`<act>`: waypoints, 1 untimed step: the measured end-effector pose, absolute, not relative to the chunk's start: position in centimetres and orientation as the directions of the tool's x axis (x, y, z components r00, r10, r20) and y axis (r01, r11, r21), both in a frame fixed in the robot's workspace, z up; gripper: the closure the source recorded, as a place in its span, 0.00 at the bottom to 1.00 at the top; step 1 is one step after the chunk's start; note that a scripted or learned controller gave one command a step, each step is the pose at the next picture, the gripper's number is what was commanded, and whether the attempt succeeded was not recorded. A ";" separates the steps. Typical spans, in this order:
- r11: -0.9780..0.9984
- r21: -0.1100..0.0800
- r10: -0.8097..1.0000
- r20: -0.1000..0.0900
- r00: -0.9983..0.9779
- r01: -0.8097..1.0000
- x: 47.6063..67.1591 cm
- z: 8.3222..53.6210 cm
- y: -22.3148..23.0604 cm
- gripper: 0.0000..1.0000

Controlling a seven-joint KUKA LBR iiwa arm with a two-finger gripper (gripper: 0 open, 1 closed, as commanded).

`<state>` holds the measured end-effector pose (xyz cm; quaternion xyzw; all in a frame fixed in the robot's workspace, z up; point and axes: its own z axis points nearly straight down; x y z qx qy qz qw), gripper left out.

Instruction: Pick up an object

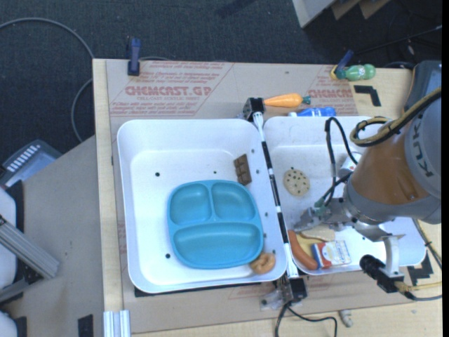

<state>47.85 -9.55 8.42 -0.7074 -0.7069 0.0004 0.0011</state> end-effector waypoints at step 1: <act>0.001 0.001 1.000 0.000 -0.001 1.000 56.9 8.5 -9.9 0.00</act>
